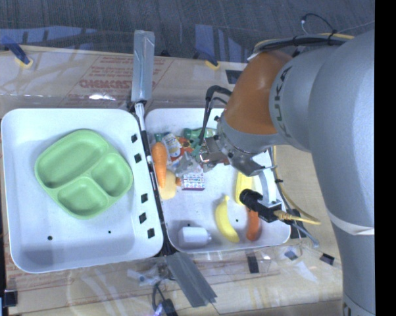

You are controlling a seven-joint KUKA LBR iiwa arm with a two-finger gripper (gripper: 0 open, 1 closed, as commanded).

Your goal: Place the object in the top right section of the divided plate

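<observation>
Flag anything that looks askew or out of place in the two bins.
The green divided plate sits rotated in the left bin, not square to its walls. In the right bin, food items lie heaped together by the carrot.

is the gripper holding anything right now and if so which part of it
Cannot be told. The gripper is down among the clutter in the right bin, and its tips are hidden, so no hold shows.

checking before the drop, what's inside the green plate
Nothing lies in the green plate; all three sections show bare. It sits in the left bin; the bin floor beneath it is covered.
</observation>
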